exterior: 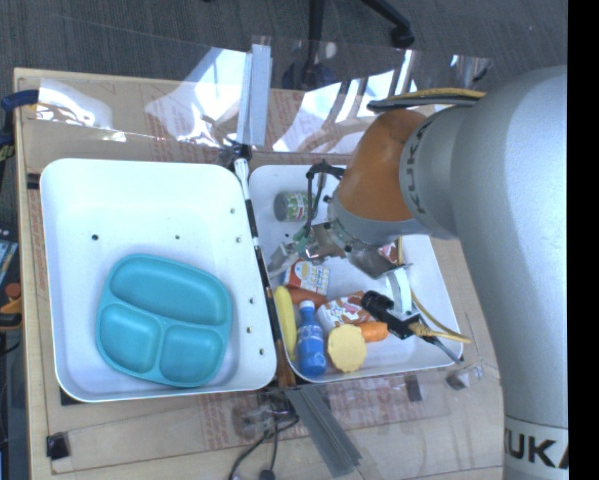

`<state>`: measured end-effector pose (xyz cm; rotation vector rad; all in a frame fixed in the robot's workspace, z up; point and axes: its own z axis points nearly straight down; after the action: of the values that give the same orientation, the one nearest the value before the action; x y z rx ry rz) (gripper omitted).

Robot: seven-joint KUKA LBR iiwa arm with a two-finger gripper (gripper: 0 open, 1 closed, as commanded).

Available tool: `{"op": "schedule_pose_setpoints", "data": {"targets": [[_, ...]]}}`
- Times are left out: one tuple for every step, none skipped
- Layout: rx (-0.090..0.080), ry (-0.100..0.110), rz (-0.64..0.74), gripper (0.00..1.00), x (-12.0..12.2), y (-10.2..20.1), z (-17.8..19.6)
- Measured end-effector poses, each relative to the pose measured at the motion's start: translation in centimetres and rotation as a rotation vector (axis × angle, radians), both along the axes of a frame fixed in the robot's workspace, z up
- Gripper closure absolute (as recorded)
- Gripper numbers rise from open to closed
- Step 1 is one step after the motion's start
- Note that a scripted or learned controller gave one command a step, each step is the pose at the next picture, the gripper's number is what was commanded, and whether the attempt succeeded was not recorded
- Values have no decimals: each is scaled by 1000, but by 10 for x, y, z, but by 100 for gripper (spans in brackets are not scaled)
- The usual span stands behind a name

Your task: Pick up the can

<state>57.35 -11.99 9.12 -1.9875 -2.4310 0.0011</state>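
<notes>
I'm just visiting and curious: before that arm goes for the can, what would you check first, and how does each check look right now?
1. Can in sight: ok; it sits near the far left corner of the right bin.
2. Can free of clutter: ok; the pile of items, such as the blue bottle and yellow lid, lies nearer the front.
3. Arm over the correct bin: ok; its wrist hangs above the right bin, just right of the can.
4. Jaws lined up on the can: cannot tell; the wrist hides them.
5. Can already lifted: not ok; it rests on the bin floor.
6. Blue plate out of the way: ok; it lies in the left bin.
</notes>
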Motion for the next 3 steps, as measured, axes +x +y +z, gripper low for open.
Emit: {"op": "schedule_pose_setpoints", "data": {"targets": [[-5, -3, -241, 0, -56, 8, 1], [-5, -4, -603, 0, -96, 16, 1], [0, 4, -500, 0, -36, -51, 42]]}}
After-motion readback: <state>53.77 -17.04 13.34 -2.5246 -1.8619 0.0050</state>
